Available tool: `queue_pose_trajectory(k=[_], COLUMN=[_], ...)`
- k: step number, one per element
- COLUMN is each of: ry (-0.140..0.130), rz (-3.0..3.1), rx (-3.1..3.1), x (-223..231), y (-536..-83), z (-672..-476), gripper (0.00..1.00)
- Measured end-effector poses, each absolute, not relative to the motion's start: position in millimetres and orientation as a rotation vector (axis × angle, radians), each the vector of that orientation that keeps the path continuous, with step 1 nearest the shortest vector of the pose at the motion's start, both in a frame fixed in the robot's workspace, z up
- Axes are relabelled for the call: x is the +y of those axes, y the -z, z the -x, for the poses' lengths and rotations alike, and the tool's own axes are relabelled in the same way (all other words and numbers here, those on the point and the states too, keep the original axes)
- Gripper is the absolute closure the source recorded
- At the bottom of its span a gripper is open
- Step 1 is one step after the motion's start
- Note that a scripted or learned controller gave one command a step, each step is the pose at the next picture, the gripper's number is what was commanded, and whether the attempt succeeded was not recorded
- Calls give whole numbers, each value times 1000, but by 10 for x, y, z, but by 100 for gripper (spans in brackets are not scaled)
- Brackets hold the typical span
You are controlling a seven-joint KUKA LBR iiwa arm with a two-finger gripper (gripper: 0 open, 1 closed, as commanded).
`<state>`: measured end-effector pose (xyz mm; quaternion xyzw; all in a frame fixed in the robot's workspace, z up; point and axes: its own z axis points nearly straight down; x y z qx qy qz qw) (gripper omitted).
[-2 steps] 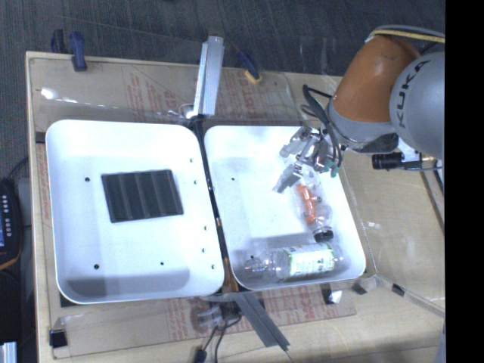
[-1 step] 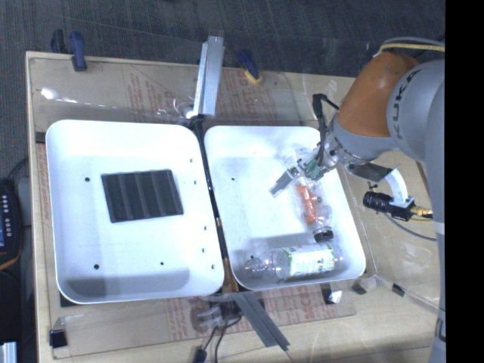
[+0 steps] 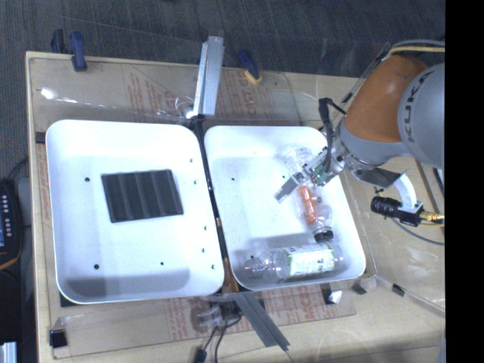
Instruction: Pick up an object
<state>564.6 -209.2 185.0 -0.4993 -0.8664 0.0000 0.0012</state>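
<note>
Lying in the right bin (image 3: 227, 203), the things on offer were a clear plastic bottle (image 3: 291, 262) on its side along the near wall, with a pale label and its cap toward the left, and a smaller orange-and-clear item (image 3: 308, 205) with a dark cap at its near end, resting toward the bin's right side. Just beside that small item's far end hung the gripper (image 3: 288, 188), reaching in from the right on the grey arm (image 3: 393, 119) with its orange band. Whether its fingers were apart or closed I could not tell from where I stood; nothing plainly sat between them. The left bin (image 3: 68, 203) held a dark ribbed rectangular pad (image 3: 142, 195), lying flat near its middle, well apart from the gripper. Blue clamps (image 3: 76, 50) gripped the bench's far edge.
</note>
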Motion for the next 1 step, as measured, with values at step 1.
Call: queue_pose_trajectory(k=[1], ry=[-1], rz=[1446], rx=[-2785], x=[-1058], y=[-1853], z=[-5736], gripper=[0])
